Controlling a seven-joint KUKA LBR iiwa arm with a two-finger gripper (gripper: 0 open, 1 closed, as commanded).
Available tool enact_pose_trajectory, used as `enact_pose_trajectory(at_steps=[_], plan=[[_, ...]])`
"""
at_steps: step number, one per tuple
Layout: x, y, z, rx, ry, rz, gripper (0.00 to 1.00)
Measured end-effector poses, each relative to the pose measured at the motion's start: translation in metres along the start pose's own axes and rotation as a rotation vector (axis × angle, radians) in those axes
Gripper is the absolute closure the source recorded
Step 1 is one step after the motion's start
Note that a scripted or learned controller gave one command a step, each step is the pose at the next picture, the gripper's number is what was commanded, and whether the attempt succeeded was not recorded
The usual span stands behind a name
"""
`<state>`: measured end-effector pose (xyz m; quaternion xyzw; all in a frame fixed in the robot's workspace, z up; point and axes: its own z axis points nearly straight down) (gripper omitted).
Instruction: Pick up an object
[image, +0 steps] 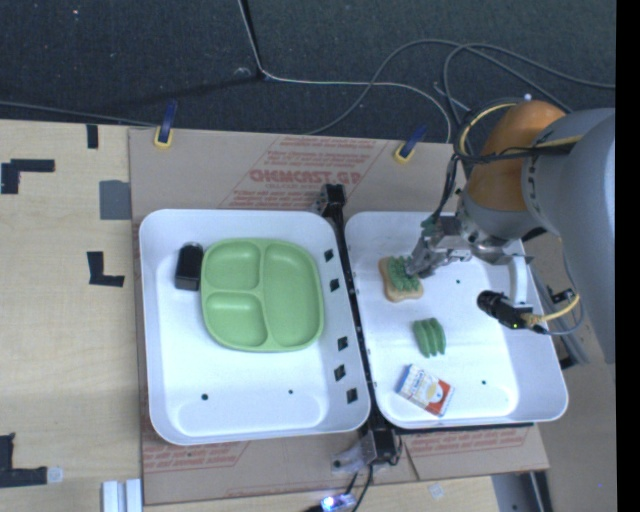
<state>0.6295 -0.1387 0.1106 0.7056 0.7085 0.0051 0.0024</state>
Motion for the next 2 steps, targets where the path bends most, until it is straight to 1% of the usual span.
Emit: enact_pose_trajectory(at_steps=[1,2], plan=[[0.010,0.007,-0.051,0.007,-0.004,0.001,1.00],[0.011,0.009,-0.100,0.006,-0.004,0.003,1.00]])
